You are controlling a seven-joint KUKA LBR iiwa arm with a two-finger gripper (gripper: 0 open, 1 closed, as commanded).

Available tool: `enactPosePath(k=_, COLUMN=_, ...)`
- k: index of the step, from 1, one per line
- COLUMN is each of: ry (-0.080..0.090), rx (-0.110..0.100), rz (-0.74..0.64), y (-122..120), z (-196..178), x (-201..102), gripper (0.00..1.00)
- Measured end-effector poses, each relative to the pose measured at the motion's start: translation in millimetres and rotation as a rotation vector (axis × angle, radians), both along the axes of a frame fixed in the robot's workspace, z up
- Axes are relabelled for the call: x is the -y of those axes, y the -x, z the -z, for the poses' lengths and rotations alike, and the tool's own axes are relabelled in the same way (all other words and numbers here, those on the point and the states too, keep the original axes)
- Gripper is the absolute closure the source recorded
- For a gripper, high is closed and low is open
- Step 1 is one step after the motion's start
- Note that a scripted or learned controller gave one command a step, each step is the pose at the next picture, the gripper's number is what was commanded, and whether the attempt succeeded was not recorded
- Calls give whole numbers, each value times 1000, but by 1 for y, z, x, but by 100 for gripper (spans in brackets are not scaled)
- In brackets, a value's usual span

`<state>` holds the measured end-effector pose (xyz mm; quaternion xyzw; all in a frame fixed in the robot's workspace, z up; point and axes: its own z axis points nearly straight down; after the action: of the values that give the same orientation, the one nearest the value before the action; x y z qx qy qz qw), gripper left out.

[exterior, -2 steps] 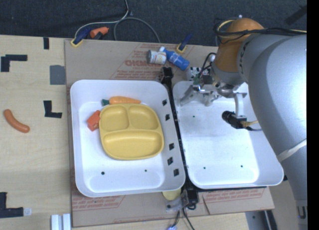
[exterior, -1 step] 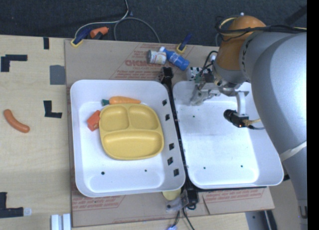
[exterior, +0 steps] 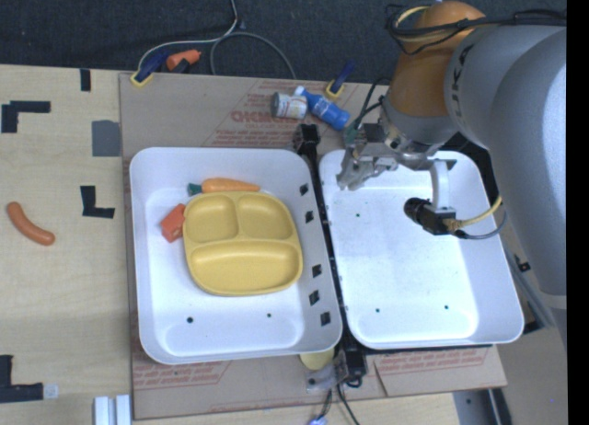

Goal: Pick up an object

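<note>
— White floor of the right bin [exterior: 414,276] lies bare, plenty of room; the gripper [exterior: 354,173] hangs over its far left corner, close to the divider between the bins. Can't tell how it's set.

— And the left bin [exterior: 152,230]?

— Yellow divided plate [exterior: 243,241] fills the middle. An orange carrot [exterior: 230,185] is tucked against the plate's far edge, a small red-orange piece [exterior: 173,222] at its left side.

— Outside the bins?

— Cardboard under both, a blue-and-white bottle [exterior: 313,106] lying just beyond the far rims. An orange sausage-shaped toy [exterior: 29,223] rests well to the left on the wooden bench [exterior: 55,322].
</note>
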<state>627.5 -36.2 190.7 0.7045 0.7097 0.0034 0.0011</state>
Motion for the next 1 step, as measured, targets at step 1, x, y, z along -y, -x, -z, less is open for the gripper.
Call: enactPosePath(k=1, ry=1, rx=-8, rz=-1, y=12, z=7, x=-72, gripper=100)
